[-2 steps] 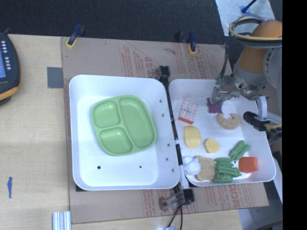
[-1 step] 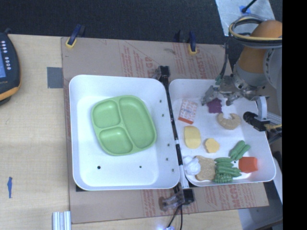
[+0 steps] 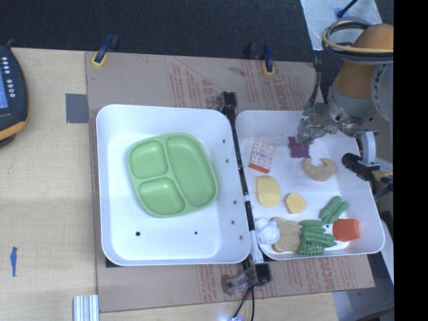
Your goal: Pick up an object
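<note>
Just below and left of the claw point(image 3: 311, 131) you will find a small purple piece point(image 3: 298, 148), touching or nearly touching the fingertips; you cannot tell from this slant whether the claw is spread, closed, or pinching it, because the wrist hardware covers the tips. The arm point(image 3: 361, 65) itself is cut off by the right edge, so you see little beyond its orange band and grey wrist. Directly under the claw lies a tan croissant-shaped piece point(image 3: 319, 168). Farther left of the claw, in the same right bin point(image 3: 374, 246), sits a red-and-white packet point(image 3: 261, 155), with two yellow pieces point(image 3: 268, 190) point(image 3: 295, 202) below it. Well below the claw, green pods point(image 3: 321, 227), an orange block point(image 3: 346, 229), a tan slice point(image 3: 286, 235) and something white point(image 3: 267, 231) crowd together, overlapping and hard to separate. Far to the claw's left, the left bin point(image 3: 120, 239) holds a green divided plate point(image 3: 172, 174).
</note>
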